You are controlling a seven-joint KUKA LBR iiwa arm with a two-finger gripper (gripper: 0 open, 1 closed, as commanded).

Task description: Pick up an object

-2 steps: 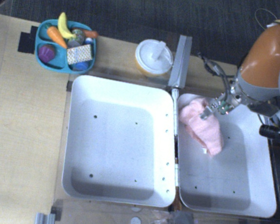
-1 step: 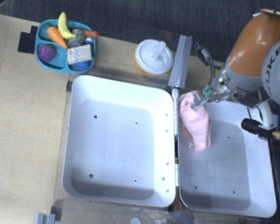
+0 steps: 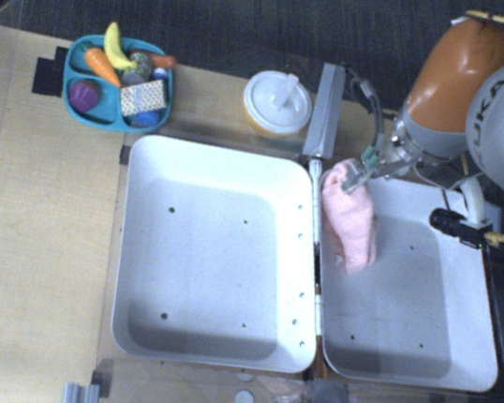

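Gripper (image 3: 359, 175) clamped on a pink cloth (image 3: 350, 223), cloth dangling over right bin (image 3: 417, 355), near the divider

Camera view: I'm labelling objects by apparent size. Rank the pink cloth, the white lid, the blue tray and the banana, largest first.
1. blue tray
2. pink cloth, though hanging nearer the camera may enlarge it
3. white lid, close to the cloth, so their order is unsure
4. banana

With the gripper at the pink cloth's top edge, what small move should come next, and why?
Probably a short straight lift. The gripper appears pinched on the upper end of the pink cloth, which hangs down over the right bin near the divider. Raising it a little would show whether the grip truly holds.
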